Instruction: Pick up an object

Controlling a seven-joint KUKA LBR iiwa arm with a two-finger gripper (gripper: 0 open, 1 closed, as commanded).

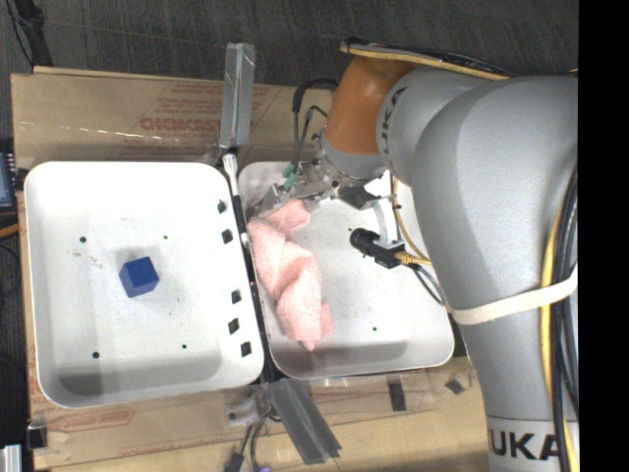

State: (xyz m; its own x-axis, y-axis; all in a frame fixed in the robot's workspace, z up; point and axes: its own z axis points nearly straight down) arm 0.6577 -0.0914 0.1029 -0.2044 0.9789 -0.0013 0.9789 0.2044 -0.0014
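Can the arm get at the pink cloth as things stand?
Probably yes. The end effector is already at the top end of the cloth, which lies uncovered along the left wall of the right bin. That wall sits close beside it and could crowd a grasp.

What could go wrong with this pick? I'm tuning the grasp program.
The hand sits at the top end of the pink cloth, near the right bin's wall, so it could graze that wall. Pinching only the cloth's edge, it might slip free or drag along the bin when lifted.
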